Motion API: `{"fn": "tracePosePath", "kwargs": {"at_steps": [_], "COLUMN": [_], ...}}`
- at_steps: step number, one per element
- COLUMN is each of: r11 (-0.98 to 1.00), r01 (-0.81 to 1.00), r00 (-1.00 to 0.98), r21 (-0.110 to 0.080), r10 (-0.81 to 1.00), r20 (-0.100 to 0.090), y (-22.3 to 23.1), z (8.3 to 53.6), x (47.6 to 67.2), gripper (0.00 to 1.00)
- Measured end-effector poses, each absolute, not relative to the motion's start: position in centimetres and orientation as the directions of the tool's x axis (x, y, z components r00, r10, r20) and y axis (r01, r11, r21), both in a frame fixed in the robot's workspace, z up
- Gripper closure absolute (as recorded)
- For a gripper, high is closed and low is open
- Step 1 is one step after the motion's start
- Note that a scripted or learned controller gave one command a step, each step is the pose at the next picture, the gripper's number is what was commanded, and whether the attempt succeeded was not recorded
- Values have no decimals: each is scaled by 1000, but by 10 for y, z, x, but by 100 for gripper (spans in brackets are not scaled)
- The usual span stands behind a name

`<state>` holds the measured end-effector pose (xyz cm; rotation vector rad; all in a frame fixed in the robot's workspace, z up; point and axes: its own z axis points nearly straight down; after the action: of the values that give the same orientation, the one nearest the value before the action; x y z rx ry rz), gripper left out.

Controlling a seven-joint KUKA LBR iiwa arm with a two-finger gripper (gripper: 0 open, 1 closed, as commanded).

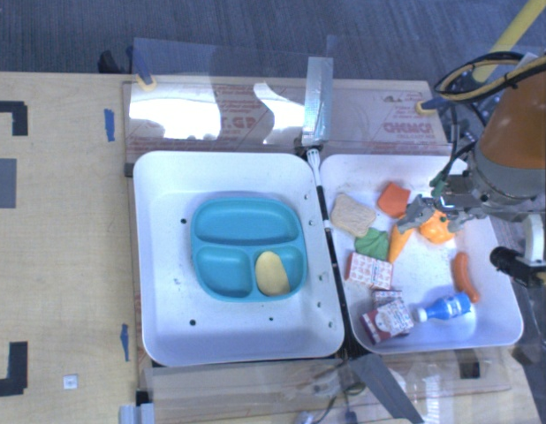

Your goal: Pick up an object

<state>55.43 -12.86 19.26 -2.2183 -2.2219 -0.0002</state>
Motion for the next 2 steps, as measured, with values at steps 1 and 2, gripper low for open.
{"fn": "tracePosePath", "kwargs": {"at_steps": [1, 2], "r11": [2, -76], "r01": [1000, 997], "r00": [-2, 76], "r21": [2, -2], "r10": [1000, 997], "r20": [2, -1], "y": [-129, -189], "z": [203, 150], "x": [556, 596], "gripper": [100, 100]}}
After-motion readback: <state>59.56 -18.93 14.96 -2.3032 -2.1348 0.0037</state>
